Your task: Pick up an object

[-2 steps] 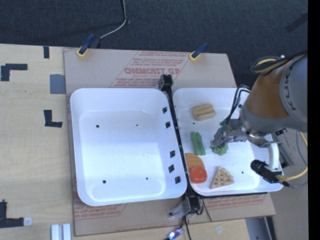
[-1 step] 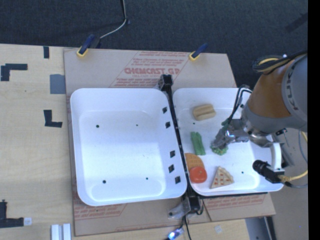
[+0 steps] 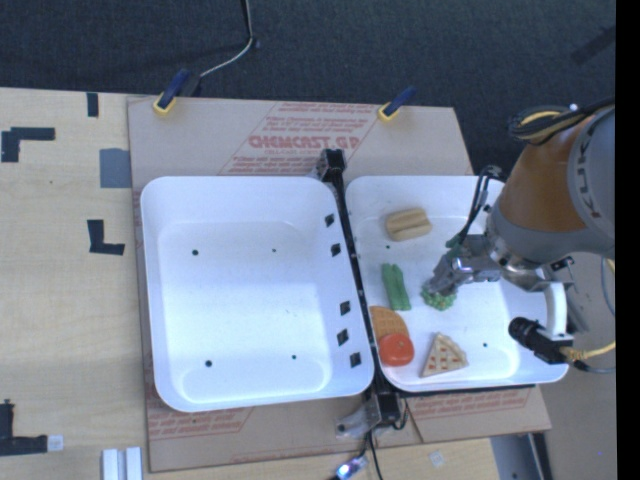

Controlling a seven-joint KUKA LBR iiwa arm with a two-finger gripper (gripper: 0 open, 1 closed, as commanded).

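Down in the right bin [image 3: 500, 363], over a small green leafy piece [image 3: 438, 296] near that bin's middle. Gripper [image 3: 447, 278] touching or all but touching the top of that piece; how far the jaws stand apart cannot be told, nor whether anything sits between them. Green piece just below and slightly toward the worktop's front edge from the jaws, so seemingly a straight drop rather than any sideways shift. Green stick [image 3: 397, 286] just to the bin's divider side, long axis running front to back. Tan block [image 3: 407, 224] toward the back; orange slice [image 3: 388, 320], red round piece [image 3: 396, 349] and wedge [image 3: 442, 355] along the front.
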